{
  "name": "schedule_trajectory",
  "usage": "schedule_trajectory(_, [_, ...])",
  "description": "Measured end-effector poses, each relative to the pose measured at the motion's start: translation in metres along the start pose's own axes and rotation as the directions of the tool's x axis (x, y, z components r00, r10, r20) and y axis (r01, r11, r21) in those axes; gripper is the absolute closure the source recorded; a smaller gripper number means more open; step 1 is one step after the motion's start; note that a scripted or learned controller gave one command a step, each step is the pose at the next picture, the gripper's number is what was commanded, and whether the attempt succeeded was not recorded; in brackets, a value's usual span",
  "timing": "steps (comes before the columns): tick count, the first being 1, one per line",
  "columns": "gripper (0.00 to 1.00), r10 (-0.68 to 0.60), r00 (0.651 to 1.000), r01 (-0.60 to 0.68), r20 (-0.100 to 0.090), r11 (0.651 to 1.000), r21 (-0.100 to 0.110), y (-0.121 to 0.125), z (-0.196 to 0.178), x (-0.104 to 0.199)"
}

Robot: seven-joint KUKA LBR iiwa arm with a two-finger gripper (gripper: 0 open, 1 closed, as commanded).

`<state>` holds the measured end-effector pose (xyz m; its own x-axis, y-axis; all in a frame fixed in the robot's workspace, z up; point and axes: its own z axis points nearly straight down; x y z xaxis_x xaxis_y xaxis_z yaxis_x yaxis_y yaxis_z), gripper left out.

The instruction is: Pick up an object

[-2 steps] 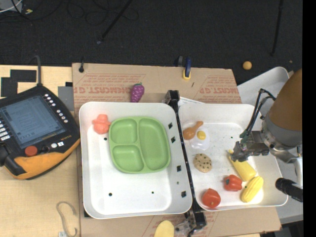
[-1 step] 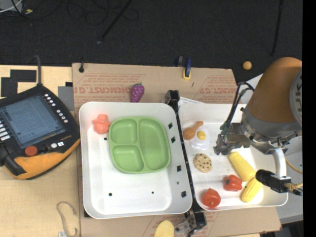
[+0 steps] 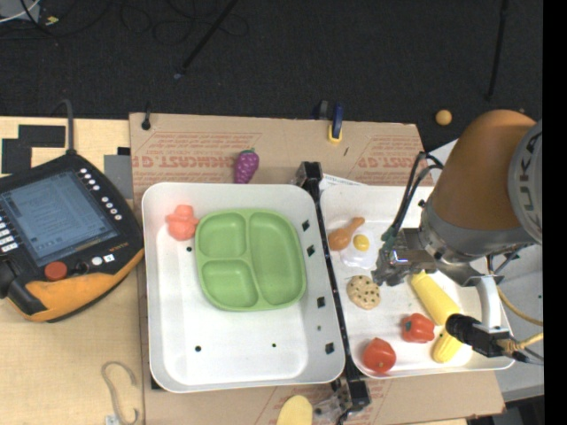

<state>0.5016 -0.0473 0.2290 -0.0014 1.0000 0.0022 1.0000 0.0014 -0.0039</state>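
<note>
The right bin [image 3: 390, 204] holds a chicken drumstick [image 3: 345, 234], a small yellow piece [image 3: 361, 243], a cookie [image 3: 363, 291], a corn cob [image 3: 439, 312], a red pepper [image 3: 417, 328] and a tomato [image 3: 379, 355]. My gripper [image 3: 391, 271] hangs low over this bin, just right of the cookie and left of the corn cob. The arm's grey wrist and orange band [image 3: 483, 180] hide much of the bin's right side. In the left bin [image 3: 235, 343] lie a green divided plate [image 3: 250, 260] and a pink toy [image 3: 181, 222].
A teach pendant [image 3: 58, 228] lies on the bench at the left. A purple grape bunch [image 3: 246, 165] sits on the cardboard behind the left bin. A yellow object [image 3: 295, 409] rests at the front edge, and black clamps [image 3: 323, 273] run between the bins.
</note>
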Motion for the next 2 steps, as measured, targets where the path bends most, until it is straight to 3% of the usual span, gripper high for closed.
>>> schedule_trajectory(1, [1.00,0.000,1.000,0.000,0.002,1.000,-0.002,0.015,-0.005,-0.008])
schedule_trajectory(2, [1.00,0.003,1.000,-0.003,0.001,1.000,0.001,-0.002,0.002,-0.005])
